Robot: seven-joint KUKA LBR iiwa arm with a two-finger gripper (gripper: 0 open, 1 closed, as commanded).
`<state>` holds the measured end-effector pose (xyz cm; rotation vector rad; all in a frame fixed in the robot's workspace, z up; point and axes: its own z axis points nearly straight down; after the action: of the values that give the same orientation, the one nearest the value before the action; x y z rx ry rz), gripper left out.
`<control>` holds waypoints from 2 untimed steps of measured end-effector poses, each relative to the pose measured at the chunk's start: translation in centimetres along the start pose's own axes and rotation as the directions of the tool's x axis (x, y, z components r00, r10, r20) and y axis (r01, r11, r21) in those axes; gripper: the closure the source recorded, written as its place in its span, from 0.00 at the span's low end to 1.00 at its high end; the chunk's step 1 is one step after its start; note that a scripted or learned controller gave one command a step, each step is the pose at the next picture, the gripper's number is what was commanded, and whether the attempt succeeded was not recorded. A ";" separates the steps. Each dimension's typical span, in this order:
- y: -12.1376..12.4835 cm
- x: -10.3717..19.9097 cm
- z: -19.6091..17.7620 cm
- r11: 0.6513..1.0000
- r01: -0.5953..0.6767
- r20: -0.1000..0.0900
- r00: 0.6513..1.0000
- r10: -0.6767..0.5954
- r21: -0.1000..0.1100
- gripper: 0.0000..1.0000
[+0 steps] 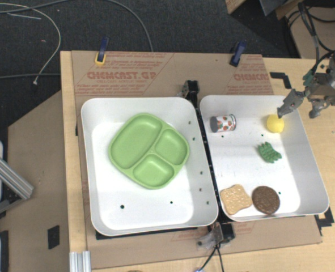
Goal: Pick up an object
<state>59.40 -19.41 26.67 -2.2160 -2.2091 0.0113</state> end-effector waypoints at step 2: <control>0.0 0.3 3.5 1.000 0.003 0.002 1.000 -0.003 -0.009 0.00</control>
<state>59.30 -19.05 23.18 -2.2177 -2.2181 0.0034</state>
